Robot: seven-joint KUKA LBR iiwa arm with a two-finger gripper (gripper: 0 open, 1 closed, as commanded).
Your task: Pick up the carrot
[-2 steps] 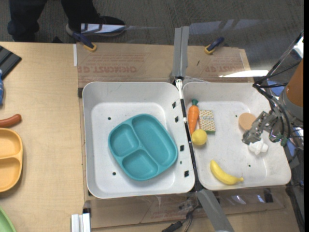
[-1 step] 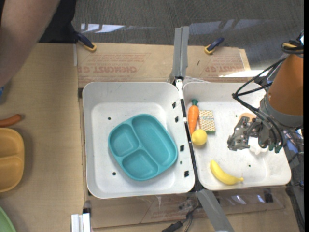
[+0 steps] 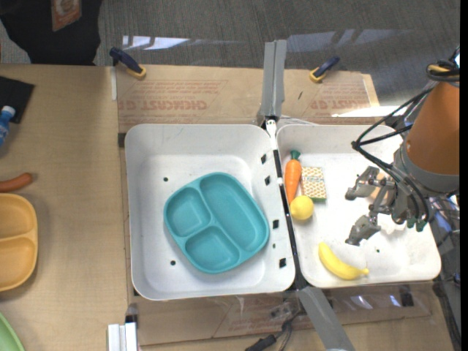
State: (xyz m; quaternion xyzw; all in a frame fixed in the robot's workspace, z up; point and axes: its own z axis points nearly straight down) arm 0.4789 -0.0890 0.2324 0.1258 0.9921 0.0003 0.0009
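The orange carrot (image 3: 292, 177) with a green top lies along the left wall of the right bin (image 3: 417, 268), pointing toward the near side. A yellow lemon (image 3: 301, 208) touches its lower end. My gripper (image 3: 363, 209) hangs over the middle of the right bin, well to the right of the carrot. Its two fingers (image 3: 360, 232) stand apart and open, with nothing between them.
A small patterned box (image 3: 314, 182) lies just right of the carrot. A banana (image 3: 340, 262) rests near the right bin's front edge. The left bin (image 3: 146, 196) holds a teal divided plate (image 3: 215, 221). The grey divider bar (image 3: 274, 86) runs between the bins.
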